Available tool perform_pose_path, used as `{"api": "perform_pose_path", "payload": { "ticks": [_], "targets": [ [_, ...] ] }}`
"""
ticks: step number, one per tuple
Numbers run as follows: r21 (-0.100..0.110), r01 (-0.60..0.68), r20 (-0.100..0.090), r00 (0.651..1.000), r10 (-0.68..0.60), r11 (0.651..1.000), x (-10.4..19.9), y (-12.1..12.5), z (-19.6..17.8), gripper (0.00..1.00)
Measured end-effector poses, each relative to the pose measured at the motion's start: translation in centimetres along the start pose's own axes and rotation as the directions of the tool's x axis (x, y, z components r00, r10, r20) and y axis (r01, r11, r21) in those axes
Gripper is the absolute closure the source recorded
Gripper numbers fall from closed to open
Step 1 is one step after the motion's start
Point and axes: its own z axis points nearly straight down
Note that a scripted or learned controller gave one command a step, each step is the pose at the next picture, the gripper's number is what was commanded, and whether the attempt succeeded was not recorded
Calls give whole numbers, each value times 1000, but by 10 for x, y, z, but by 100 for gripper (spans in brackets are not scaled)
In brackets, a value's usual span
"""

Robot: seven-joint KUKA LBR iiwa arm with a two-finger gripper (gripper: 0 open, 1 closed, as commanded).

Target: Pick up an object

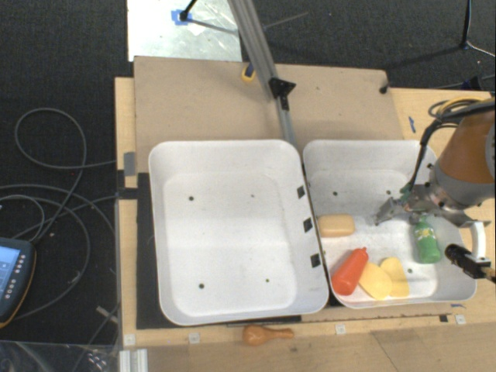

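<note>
While the gripper [390, 210] hangs with fingers spread over the right bin [353, 161], it grasps nothing

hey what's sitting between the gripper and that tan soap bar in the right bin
In the camera view, only bare white floor of the right bin lies between the gripper and the tan soap bar.

Grey arm [463, 161] with orange band reaching in from the right, wrist low, jaws [385, 211] pointing left
</note>
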Motion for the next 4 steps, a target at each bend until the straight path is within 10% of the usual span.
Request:
{"api": "perform_pose_path", "payload": {
  "ticks": [1,4],
  "targets": [
    [-3,-1,1,1000,1,1000,0,1,-12,100],
    [-4,3,8,1000,-3,1000,3,14,-144,100]
  ]
}}
